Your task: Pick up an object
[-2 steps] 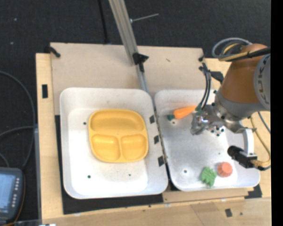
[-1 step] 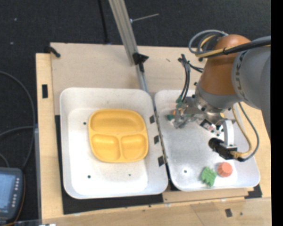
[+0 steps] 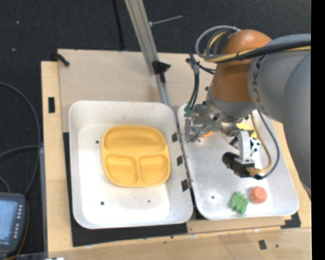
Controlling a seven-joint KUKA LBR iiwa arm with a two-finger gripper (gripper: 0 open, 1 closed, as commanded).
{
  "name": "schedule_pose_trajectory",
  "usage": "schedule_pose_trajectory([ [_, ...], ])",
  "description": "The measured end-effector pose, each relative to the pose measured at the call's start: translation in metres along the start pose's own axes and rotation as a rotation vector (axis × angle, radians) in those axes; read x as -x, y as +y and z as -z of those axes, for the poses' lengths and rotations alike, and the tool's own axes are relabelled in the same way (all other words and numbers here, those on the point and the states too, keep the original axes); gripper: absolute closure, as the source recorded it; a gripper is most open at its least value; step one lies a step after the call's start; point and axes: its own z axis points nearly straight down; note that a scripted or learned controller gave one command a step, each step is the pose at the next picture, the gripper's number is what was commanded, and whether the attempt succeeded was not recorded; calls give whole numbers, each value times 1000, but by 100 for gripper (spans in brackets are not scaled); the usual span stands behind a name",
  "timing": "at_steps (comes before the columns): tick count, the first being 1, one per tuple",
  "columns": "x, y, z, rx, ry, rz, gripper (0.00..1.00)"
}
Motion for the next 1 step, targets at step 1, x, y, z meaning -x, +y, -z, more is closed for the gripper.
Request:
schedule_pose_trajectory([
  [1,-46,4,9,-1,0,0,100],
])
